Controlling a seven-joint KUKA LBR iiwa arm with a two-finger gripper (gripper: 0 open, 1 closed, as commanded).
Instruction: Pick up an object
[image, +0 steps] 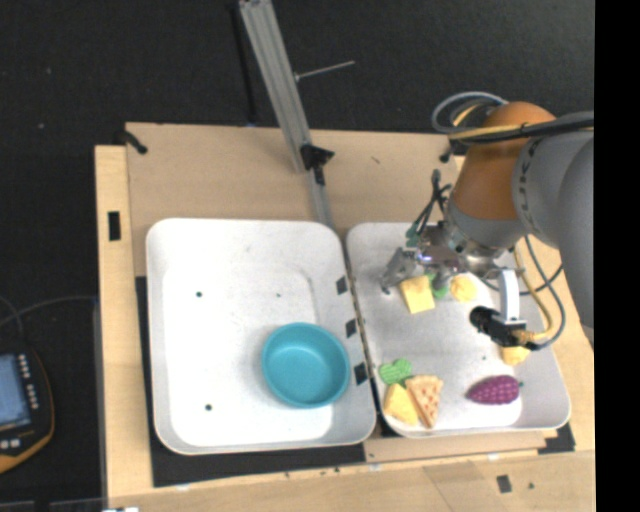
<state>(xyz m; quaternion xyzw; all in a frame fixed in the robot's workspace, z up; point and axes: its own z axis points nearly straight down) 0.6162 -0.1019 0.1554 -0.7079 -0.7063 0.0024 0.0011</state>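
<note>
Yellow block (417, 296) lies in the right bin (450, 425), near its far-left part, directly under the gripper (425, 268). The metal fingers (392, 272) reach down toward the block's upper edge, but whether they are spread or closed on it cannot be told from this angle. A second yellow piece (463, 289) sits just right of the block. Nearer the front lie a purple grape bunch (494, 390), a waffle-patterned wedge (425, 400) and a green-topped toy (396, 372). A teal bowl (305, 364) rests in the left bin (170, 250).

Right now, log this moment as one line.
arm over right bin | gripper at yellow block | grasp unclear | blue bowl in left bin
</note>
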